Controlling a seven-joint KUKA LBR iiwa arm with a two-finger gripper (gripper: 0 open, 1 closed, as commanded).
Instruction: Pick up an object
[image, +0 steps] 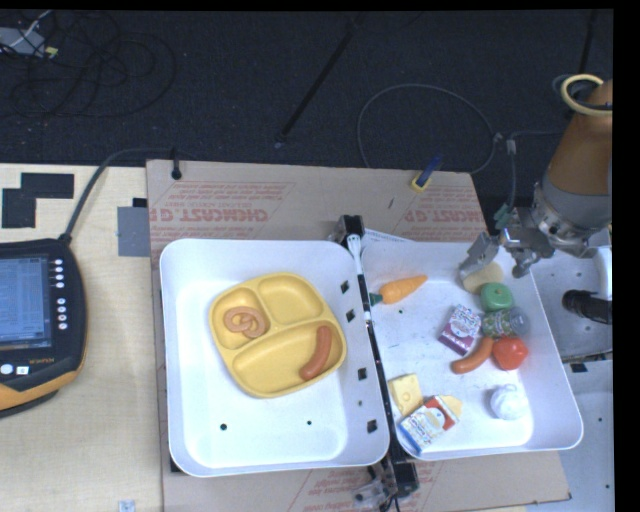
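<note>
Where the arm enters from the right, the gripper (500, 256) hangs above the upper right part of the right bin (560, 420), with its two fingers spread apart and nothing between them. Directly under and just beside the fingers lies a pale yellowish piece (483, 277), partly hidden; its exact shape cannot be determined. Touching or just below it sits a green round piece (495, 296), the nearest clearly visible candidate for pickup.

Judged from appearance, the items are toy foods: light, rigid plastic, smooth and likely slippery. The green round piece may roll or squirt out under off-centre pressure; grasp it across its widest part with the fingers straddling it evenly.

Further out, a crinkled wrapper (504, 324) lies beside a small pink packet (462, 327). A sausage (471, 357) touches a red tomato (510, 353). The sausage is best taken across its narrow middle. An orange carrot (403, 289) lies well apart near the divider, offering open access. A cheese wedge (405, 391), a carton (425, 423) and a white piece (507, 402) lie along the lower part.

The left bin (200, 440) holds a yellow divided plate (262, 375) on the desk.
</note>
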